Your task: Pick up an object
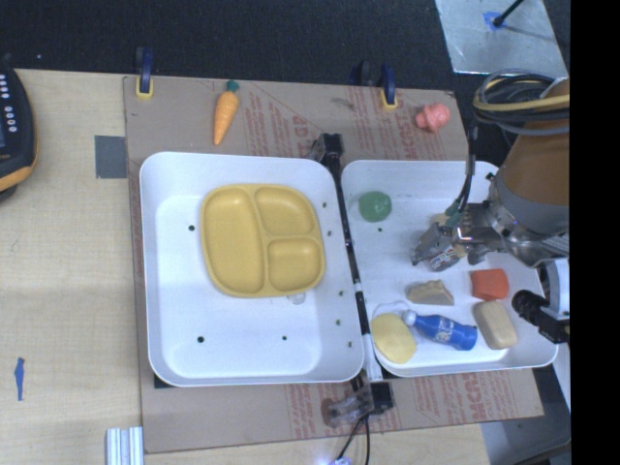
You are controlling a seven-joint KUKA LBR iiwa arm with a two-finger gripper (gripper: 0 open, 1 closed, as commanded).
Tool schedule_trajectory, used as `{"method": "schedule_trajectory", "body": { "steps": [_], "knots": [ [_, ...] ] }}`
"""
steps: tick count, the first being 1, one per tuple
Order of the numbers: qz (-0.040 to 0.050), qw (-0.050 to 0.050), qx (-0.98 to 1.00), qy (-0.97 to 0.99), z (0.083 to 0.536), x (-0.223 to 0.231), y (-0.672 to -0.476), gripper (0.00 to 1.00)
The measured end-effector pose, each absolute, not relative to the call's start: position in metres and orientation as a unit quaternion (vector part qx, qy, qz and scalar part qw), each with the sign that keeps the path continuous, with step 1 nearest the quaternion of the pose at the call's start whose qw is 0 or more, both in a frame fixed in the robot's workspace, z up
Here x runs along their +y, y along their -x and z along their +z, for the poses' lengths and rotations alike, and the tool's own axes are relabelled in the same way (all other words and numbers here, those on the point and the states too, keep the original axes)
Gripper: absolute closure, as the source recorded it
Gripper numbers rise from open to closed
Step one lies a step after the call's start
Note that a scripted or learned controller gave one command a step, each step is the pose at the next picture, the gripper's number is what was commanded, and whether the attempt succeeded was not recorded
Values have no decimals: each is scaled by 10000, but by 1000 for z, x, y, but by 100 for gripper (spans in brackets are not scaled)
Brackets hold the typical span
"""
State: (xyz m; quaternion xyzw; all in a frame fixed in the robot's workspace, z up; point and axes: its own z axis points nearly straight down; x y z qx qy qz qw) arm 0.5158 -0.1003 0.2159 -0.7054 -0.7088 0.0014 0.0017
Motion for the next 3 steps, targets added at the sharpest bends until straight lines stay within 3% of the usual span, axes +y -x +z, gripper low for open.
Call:
{"method": "schedule_trajectory", "body": {
  "steps": [1,2,3],
  "knots": [
    [44,32,-7073,7069,98,-167,-543,0],
    [-4,1,-7109,7033,92,-119,-596,0],
    [16,7,-7089,7053,103,-124,-594,100]
  ]
}}
